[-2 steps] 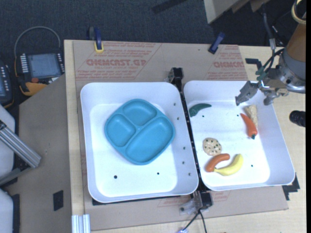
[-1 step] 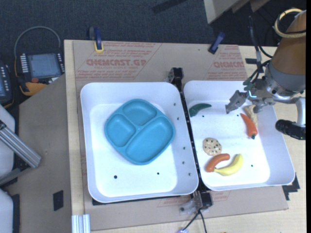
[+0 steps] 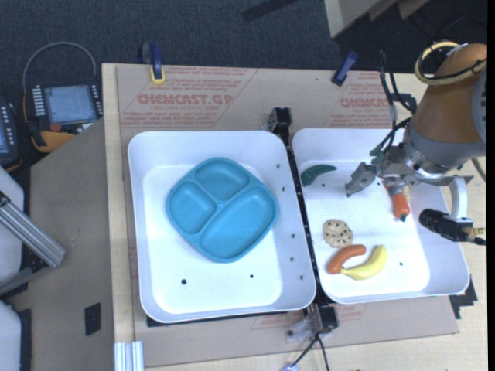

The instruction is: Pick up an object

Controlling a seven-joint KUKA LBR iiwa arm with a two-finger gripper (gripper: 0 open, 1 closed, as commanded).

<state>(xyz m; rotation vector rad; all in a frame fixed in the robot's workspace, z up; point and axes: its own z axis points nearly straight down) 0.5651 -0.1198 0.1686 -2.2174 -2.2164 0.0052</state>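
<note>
Cardboard-topped table (image 3: 232,91), right white bin (image 3: 433,280): we judge the approach step. Fingers (image 3: 358,184), state indeterminable, hover above bare floor; the small orange carrot (image 3: 400,205) lies just right—recentre, descend.

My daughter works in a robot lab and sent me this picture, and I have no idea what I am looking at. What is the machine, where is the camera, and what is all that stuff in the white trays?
The camera hangs above a bench and looks down at a slant. The grey and orange shape at the right is a robot arm. Its tool hovers over the right bin. I cannot tell whether it is open or shut, and nothing can be seen held in it.

The left bin holds a blue divided plate. The right bin holds toy food: a green piece, a carrot beside the tool, a cookie, a sausage and a banana, the last two touching.
</note>
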